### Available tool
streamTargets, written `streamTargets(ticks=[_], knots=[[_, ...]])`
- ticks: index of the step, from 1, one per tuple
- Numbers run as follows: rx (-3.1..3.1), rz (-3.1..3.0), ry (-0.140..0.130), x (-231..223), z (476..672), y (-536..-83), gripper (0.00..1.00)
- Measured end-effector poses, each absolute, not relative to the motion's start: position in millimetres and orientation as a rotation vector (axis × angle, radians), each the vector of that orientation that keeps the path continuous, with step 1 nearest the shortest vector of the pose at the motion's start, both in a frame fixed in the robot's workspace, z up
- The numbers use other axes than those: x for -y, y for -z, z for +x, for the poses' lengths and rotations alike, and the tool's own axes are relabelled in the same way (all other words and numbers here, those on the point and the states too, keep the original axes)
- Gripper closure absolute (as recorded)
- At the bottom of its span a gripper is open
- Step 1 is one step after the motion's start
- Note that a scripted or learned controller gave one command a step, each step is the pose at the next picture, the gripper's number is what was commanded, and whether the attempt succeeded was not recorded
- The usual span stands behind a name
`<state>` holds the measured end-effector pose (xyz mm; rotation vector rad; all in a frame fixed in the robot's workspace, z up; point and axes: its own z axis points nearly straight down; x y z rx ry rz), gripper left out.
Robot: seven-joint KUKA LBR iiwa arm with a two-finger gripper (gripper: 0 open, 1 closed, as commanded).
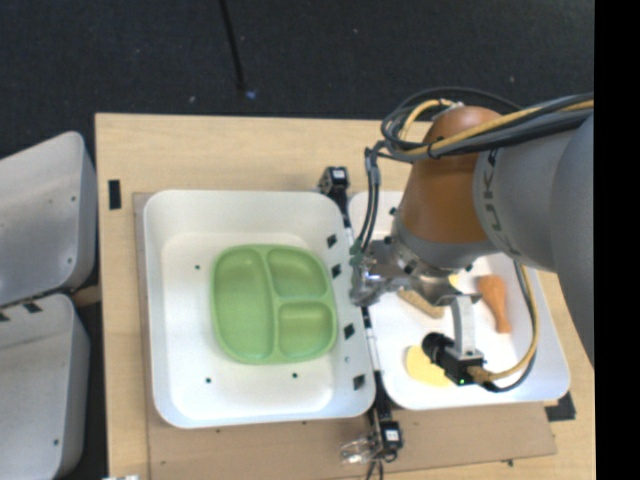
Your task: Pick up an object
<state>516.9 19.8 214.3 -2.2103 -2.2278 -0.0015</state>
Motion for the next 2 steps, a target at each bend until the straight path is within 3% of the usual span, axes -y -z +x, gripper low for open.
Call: streamTargets(ticks=[1,2], knots=[[2.23,-2.213,0.004,-68.7,522.6,-231.5,1.0],[2.224,-2.218,0.001,-65.9,522.3,-231.0,0.0]])
